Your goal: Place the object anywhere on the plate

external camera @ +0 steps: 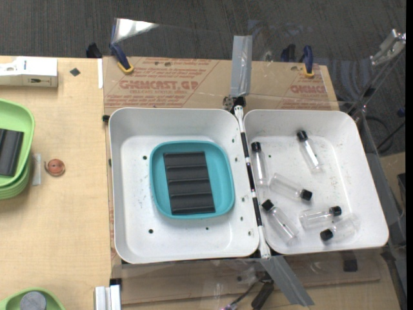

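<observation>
1. Tabletop: a pale wooden surface that carries two shallow white bins side by side, their inner rims touching along the middle.
2. Left bin: it holds a teal plate, square with rounded corners, lying flat near the bin's centre. A black ridged insert lies on the plate and covers most of its floor.
3. Right bin: it holds six clear vials with black caps, all lying on their sides and all apart from the plate.
4. Vial A: toward the far side of the right bin, cap pointing away from the camera.
5. Vial B: lies along the bin's left wall, just beside the seam between the bins.
6. Vial C: near the bin's centre, cap toward the right.
7. Vial D: in the near left part, tilted diagonally.
8. Vials E and F: close together in the near right corner.
9. Cardboard sheet: lies behind the bins, with printed red lettering and a strip of grey tape across it.
10. Green dish: at the left edge of the tabletop, well apart from the bins.
11. My tool: I cannot tell whether it is wide, narrow or holding anything.
</observation>
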Action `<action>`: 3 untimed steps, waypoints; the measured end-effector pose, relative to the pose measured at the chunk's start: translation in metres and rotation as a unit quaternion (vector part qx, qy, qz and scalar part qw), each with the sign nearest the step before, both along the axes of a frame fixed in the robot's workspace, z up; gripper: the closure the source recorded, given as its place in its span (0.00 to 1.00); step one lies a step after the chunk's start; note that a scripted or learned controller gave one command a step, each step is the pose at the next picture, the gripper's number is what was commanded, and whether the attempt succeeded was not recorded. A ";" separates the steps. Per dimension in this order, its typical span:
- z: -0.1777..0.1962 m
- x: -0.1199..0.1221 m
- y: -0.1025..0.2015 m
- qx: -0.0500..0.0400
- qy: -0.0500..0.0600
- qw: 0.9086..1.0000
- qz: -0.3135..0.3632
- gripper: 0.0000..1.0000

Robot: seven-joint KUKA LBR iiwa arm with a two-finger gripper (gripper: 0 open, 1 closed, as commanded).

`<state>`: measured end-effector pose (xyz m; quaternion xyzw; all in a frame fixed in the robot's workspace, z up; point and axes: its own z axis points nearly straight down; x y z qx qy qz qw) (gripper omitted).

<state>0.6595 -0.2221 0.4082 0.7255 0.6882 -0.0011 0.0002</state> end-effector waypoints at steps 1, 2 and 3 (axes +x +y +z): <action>0.007 0.001 0.001 -0.001 0.001 1.000 0.002 1.00; -0.109 -0.004 0.030 0.000 0.000 0.999 0.045 1.00; -0.212 -0.001 0.063 0.001 0.000 0.997 0.075 1.00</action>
